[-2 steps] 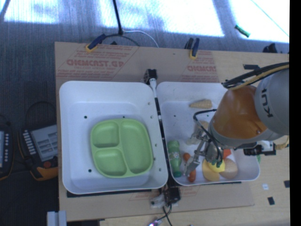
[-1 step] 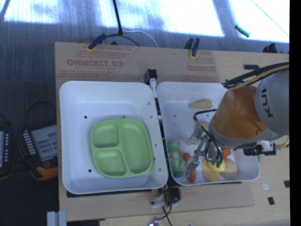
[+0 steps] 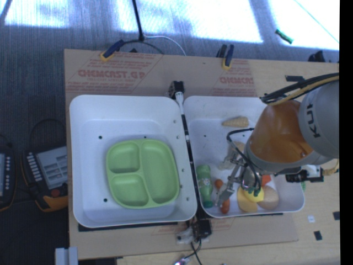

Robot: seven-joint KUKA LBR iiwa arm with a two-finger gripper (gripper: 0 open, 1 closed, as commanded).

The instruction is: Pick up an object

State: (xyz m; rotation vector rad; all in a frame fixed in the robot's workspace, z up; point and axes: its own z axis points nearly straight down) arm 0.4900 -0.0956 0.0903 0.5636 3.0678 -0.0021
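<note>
Down in the near part of the right bin (image 3: 209,110), a cluster of small items lies together: a green bottle-shaped object (image 3: 203,182) near the bin's left wall, a small orange-red piece (image 3: 219,184) just beside it, another reddish piece (image 3: 225,207) by the front wall, a yellow object (image 3: 248,200) and a pale tan rounded one (image 3: 269,199) touching it on the right. Farther back in the same bin, a pale yellow corn-like piece (image 3: 235,122) lies apart from the rest.

Next to it, the left bin (image 3: 88,112) holds a light green divided plate (image 3: 143,173) with three compartments, lying flat near the middle.

Over the right bin's cluster hangs the gripper (image 3: 236,182), its metal fingers pointing down toward the reddish pieces and the yellow object. Whether those fingers are apart or together cannot be told, and nothing is seen clamped between them. Above the gripper rises the arm's orange band (image 3: 278,131).

Both bins rest on a brown board (image 3: 110,70).
</note>
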